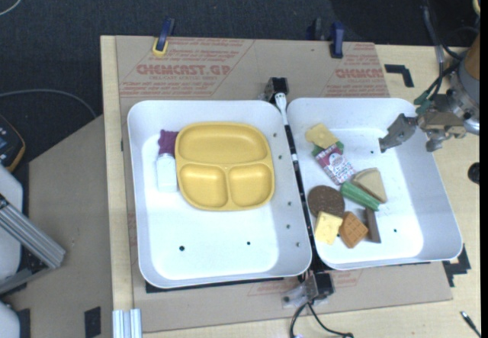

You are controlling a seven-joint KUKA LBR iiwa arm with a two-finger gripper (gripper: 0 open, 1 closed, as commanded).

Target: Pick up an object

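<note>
My gripper (415,135) hovers over the upper right part of the right bin (427,207), open, with nothing between its fingers. Left of it in that bin lie a yellow block (320,135) and a red and white packet (335,164). Farther down sit a tan wedge (373,181), a green stick (358,194), a round brown cookie (325,197), a second yellow block (328,227), an orange cracker (353,230) and a dark brown bar (372,223). The gripper touches none of them.
The left bin (213,252) holds a yellow divided plate (225,165), with a purple item (167,140) and a small white bottle (165,173) at its left side. Clamps (161,37) hold the cardboard base at the back.
</note>
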